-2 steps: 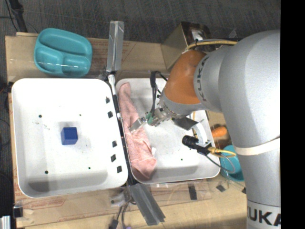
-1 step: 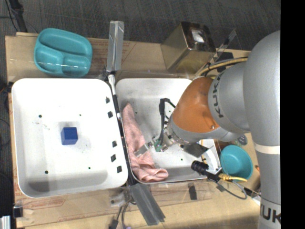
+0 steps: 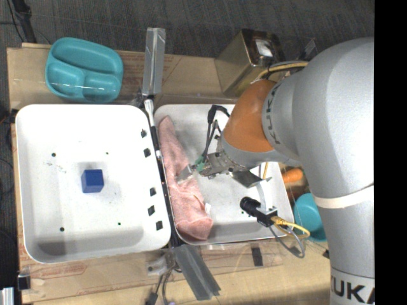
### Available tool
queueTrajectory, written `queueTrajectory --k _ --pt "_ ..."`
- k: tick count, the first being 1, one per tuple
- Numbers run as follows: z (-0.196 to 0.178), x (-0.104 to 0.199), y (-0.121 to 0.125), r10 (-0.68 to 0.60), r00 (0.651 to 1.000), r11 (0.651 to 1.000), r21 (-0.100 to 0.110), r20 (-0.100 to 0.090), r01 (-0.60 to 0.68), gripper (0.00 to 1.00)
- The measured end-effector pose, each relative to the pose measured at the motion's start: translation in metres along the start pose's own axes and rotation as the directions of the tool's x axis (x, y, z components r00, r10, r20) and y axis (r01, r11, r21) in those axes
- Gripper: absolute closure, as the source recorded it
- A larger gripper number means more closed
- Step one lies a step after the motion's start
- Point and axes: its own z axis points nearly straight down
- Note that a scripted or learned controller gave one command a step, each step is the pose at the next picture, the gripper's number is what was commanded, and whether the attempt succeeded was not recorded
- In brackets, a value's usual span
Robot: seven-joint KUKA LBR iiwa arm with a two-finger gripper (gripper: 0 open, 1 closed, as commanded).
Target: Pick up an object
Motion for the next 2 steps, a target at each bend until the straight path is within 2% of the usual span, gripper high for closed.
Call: queueTrajectory --k 1,2 --pt "0.0 -0.007 0.056 -0.032 1.0 1.0 0.001 -0.001 0.032 0.0" --pt "0.0 -0.005 -0.02 -0.141 0.99 0.99 0.001 -0.002 0.141 0.0"
